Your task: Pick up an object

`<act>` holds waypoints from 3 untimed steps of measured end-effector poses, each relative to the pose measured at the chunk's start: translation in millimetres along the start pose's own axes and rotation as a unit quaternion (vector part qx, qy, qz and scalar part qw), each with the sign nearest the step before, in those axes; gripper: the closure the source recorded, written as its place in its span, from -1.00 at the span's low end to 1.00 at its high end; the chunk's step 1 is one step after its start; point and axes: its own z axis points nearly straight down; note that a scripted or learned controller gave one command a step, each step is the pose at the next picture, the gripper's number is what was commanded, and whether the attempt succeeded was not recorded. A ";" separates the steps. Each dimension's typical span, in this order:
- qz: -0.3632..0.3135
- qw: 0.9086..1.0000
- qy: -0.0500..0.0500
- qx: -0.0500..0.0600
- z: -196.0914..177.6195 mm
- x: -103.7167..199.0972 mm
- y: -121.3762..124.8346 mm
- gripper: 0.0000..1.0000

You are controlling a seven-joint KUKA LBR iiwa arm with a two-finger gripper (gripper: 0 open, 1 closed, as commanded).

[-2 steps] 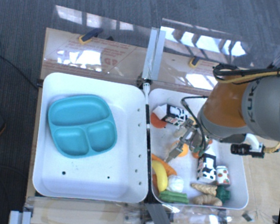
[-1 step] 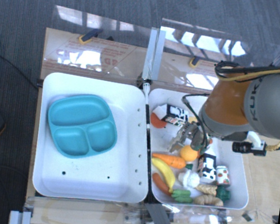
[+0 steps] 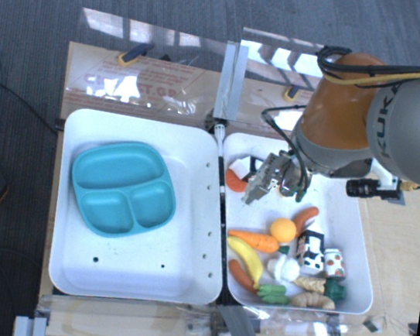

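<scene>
Crowding the right bin's (image 3: 361, 284) near end, the toy banana (image 3: 247, 257) and carrot (image 3: 255, 241) look light, stiff and slick; grip either across its middle. Farther back hovers the hand (image 3: 274, 182), its state unreadable.

wooden bench (image 3: 408, 255), two white bins side by side: left bin (image 3: 179, 268), right bin (image 3: 357, 256)

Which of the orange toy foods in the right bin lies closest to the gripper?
The orange-red piece at the bin's left wall, just left of the gripper. The carrot and orange ball lie farther down.
</scene>
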 end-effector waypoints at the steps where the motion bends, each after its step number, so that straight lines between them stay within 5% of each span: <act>1: 0.091 0.996 -0.001 0.001 -41.8 -66.8 0.1 1.00; 2: -0.019 1.000 0.002 0.001 71.7 -6.8 -111.9 1.00; 3: 0.000 1.000 0.000 0.000 -56.8 13.8 -85.5 1.00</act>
